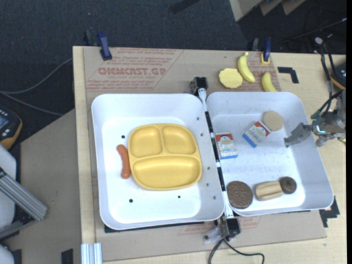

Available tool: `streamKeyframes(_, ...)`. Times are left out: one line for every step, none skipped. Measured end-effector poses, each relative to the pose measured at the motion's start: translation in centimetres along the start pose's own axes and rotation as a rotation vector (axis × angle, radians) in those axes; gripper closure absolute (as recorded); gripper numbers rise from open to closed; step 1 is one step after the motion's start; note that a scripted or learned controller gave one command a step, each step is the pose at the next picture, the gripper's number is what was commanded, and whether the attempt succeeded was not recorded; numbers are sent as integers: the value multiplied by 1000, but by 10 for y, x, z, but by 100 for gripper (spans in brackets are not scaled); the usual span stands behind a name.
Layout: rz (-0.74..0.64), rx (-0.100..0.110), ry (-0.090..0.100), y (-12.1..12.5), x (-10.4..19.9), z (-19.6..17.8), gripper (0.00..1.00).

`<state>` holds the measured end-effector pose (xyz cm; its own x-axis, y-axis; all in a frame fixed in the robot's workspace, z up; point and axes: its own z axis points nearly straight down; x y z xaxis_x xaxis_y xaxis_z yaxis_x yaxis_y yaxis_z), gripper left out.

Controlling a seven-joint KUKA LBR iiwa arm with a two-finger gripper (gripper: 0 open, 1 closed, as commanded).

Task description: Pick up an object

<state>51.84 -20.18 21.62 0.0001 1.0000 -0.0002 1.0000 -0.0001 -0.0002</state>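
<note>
The nearest candidates, a round tan disc and a small blue-and-white carton, lie loose in the right white bin. The grey two-finger gripper hangs at that bin's right rim, carrying nothing; its grip I cannot tell. The yellow divided plate sits in the left bin, well apart.

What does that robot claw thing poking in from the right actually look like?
The gripper is a small grey metal piece with a slim, angular finger reaching over the right bin's rim. Behind it sits a cluster of metal fittings with thin dark cables looping upward. No markings are legible.
</note>
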Motion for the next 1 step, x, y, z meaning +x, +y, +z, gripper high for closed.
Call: streamKeyframes(-3, -1, -1, 67, -2, 94, 0)
